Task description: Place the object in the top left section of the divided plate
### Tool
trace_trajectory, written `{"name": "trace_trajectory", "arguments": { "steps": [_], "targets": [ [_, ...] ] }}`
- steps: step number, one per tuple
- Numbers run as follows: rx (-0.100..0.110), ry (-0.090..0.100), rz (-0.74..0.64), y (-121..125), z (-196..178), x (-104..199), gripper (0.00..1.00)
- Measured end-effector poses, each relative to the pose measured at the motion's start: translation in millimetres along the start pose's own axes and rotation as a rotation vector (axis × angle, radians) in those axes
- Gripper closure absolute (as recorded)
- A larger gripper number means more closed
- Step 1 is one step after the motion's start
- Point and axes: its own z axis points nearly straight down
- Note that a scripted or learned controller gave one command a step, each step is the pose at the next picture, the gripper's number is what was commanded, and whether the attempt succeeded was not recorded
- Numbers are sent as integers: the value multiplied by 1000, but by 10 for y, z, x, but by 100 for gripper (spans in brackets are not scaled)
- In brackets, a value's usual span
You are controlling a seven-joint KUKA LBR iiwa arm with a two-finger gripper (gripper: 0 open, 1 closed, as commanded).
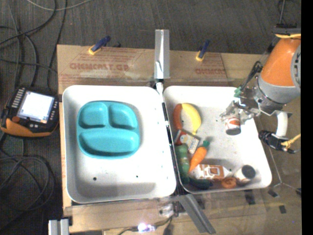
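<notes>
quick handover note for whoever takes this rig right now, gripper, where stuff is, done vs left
Gripper: over the right bin, upper right area, right at a small red-and-white object; whether it grips it cannot be told.
Divided plate: blue, in the left bin, all three sections bare.
Other items in the right bin: banana, carrot, and a pile along its left and bottom edges.
Done: nothing placed yet.
Left: secure an object, carry it over, and set it in the plate's top left section.
</notes>
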Motion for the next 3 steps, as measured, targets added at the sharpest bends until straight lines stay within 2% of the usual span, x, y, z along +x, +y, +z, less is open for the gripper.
{"name": "trace_trajectory", "arguments": {
  "steps": [1, 2, 3],
  "targets": [
    [-3, 0, -420, 526, -807, 599, 100],
    [-2, 1, -495, 671, -302, 1437, 100],
    [1, 2, -409, 347, 121, 2232, 100]
  ]
}}
